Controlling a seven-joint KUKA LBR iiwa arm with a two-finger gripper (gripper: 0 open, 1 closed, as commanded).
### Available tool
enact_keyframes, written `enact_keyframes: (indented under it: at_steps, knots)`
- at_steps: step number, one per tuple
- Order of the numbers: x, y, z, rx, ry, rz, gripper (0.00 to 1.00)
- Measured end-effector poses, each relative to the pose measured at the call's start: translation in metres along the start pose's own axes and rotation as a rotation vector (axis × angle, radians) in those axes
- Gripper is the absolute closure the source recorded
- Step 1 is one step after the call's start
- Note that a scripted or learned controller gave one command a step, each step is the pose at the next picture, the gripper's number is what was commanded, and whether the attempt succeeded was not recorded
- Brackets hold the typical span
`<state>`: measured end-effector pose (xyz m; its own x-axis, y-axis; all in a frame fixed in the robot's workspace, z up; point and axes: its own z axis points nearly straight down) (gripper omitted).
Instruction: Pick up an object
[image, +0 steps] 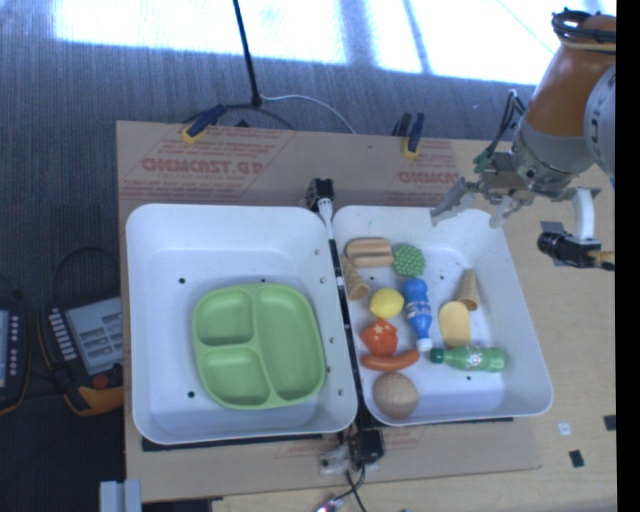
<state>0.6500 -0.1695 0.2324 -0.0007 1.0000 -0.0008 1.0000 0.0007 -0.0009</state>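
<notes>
We hover our gripper (470, 203), jaws spread and holding nothing, at the right bin's (525, 345) one-o'clock corner, ready to descend.

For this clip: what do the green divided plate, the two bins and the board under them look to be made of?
Green divided plate: likely moulded plastic, matte, with uniform colour and rounded compartment walls. Left bin and right bin: probably thin formed plastic, smooth white with soft rounded rims. Board: looks like brown cardboard, with printed red lettering and a dull surface.

1 fixed camera looks down at a slant on both white bins (140, 330) from above.
</notes>
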Motion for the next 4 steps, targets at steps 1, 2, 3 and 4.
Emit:
enact_keyframes:
  at_steps: [1,2,3,4]
  knots:
    - [0.046,-0.035,0.136,-0.002,0.000,-0.312,0.00]
    - [0.046,-0.036,0.127,-0.001,0.000,-0.310,1.00]
    - [0.046,-0.036,0.127,-0.001,0.000,-0.310,0.00]
    - [0.046,-0.036,0.117,-0.001,0.000,-0.309,1.00]
